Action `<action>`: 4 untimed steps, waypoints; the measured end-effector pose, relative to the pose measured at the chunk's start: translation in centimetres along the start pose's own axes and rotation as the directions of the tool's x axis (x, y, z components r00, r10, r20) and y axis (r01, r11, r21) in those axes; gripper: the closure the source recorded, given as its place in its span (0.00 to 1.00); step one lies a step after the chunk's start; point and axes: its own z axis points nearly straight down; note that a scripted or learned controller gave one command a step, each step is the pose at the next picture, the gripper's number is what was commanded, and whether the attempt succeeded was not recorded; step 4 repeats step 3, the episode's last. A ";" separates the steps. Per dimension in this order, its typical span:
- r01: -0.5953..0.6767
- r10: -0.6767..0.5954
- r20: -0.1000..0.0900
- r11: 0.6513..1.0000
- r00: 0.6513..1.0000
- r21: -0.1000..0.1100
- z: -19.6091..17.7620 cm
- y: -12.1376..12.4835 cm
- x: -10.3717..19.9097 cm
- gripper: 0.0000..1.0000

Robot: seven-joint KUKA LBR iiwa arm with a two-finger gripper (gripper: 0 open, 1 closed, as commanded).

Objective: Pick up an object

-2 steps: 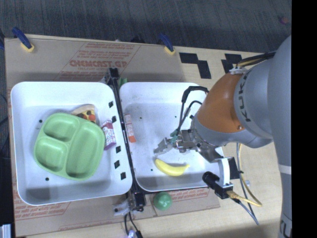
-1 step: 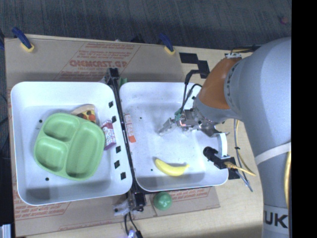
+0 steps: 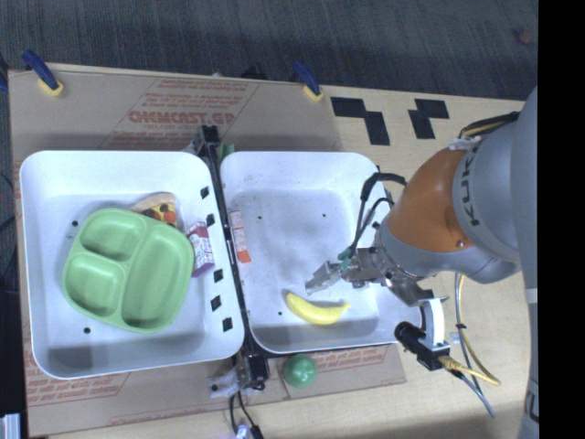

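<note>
We see the hand (image 3: pixel 322 280) low in the right bin (image 3: pixel 302 167), just above the banana (image 3: pixel 316 309); whether it is spread or pinching, we cannot tell.

Single fixed camera, mounted above the bench (image 3: pixel 82 90); looks down at a slant, far edge of bench toward top of frame, dark floor beyond; distant enough to take in both white bins, left bin (image 3: pixel 37 273) and right bin (image 3: pixel 302 167), whole; arm (image 3: pixel 457 213) enters from frame's right side.
</note>
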 end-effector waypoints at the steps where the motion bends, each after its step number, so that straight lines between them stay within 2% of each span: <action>1: -0.002 0.002 0.000 1.000 1.000 -0.002 4.2 10.6 -2.4 0.00; 2: 0.000 0.000 0.000 1.000 1.000 0.000 1.5 0.0 0.7 0.00; 3: -0.001 0.001 0.000 1.000 1.000 -0.002 4.2 7.4 -2.3 0.00; 4: -0.001 0.001 0.000 1.000 1.000 -0.002 4.2 7.4 -2.3 0.00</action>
